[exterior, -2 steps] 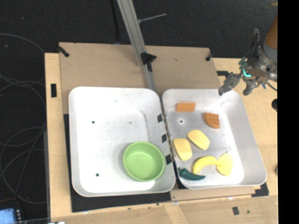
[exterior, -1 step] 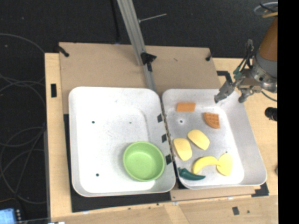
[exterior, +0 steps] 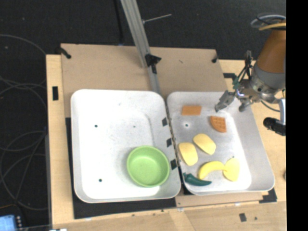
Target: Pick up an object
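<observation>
Altogether two white bins sit side by side: the left bin (exterior: 110, 124) holds one green bowl (exterior: 148, 165); the right bin (exterior: 250, 143) holds seven small food pieces, including a banana (exterior: 210, 169). Above its far edge, the gripper (exterior: 234, 101) hangs spread, holding nothing.

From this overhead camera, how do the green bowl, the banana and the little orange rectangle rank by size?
Largest to smallest:
1. green bowl
2. banana
3. orange rectangle
The bowl is clearly biggest; the banana only modestly outsizes the rectangle.
</observation>
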{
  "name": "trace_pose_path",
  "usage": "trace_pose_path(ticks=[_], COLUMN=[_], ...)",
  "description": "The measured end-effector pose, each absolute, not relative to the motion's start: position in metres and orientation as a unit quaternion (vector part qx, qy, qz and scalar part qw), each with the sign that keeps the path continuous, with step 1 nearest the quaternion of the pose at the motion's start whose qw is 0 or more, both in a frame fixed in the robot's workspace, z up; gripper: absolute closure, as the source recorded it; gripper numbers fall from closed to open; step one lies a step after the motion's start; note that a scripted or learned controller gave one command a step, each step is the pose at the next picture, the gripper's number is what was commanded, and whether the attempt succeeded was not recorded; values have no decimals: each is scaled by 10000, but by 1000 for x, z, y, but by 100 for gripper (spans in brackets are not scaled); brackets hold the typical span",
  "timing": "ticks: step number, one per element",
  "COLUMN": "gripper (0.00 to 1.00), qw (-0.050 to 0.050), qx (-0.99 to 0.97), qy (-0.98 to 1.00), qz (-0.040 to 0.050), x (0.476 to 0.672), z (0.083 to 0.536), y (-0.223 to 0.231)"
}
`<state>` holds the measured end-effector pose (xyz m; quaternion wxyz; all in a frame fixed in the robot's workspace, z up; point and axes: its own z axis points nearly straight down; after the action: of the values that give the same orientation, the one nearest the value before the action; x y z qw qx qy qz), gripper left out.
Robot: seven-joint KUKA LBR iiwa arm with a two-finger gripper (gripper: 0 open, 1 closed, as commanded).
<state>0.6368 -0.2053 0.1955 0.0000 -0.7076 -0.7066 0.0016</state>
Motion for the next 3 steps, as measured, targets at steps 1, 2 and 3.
trace_pose_path(ticks=[1, 2, 3], gripper=[0, 100, 100], qw=[-15, -32, -41], qx=[-7078, -7072, -7060], qy=[-7064, -7070, -7082], qz=[9, 1, -23], x=[640, 641, 648], z=[156, 168, 231], y=[-208, -209, -214])
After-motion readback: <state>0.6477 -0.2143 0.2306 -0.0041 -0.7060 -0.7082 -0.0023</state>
